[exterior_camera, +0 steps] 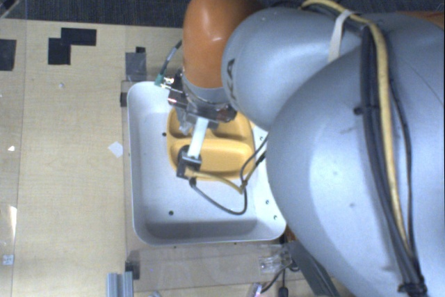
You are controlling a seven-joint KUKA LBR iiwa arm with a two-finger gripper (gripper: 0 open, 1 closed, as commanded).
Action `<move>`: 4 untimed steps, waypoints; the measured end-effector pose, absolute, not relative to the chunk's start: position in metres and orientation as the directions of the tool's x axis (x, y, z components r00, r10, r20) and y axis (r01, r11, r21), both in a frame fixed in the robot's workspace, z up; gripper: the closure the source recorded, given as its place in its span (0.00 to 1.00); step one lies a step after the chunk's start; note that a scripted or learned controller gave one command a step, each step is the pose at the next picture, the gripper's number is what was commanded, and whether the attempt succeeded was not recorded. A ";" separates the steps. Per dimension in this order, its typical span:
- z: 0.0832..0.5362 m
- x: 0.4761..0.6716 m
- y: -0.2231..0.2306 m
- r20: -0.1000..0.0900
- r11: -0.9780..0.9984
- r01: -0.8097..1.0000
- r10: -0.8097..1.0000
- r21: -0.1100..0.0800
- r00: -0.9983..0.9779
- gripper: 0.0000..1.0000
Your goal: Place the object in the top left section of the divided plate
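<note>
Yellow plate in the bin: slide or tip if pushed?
Probably stiff: the yellow plate keeps a moulded raised rim. Likely slides rather than tips, since it lies flat and low on the smooth white bin.

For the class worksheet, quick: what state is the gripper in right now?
Gripper: cannot be told, open or shut; it hangs over the yellow divided plate.

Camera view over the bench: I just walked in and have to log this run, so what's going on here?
A grey robot arm with an orange band reaches in from the right over a shallow white bin. Its gripper hangs above a yellow divided plate lying in that bin. The arm covers much of the plate, so what its sections hold cannot be told.
</note>
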State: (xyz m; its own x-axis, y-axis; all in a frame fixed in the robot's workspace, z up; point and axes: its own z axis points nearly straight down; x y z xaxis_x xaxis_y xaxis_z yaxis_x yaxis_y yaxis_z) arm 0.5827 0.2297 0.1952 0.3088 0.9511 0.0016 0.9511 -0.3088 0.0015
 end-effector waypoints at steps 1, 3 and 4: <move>0.152 0.525 0.230 0.002 -0.329 0.944 0.944 0.000 0.329 1.00; 0.185 0.540 0.101 0.003 -0.338 0.941 0.941 0.003 0.338 1.00; 0.201 0.617 0.130 0.002 -0.250 0.968 0.968 0.003 0.250 1.00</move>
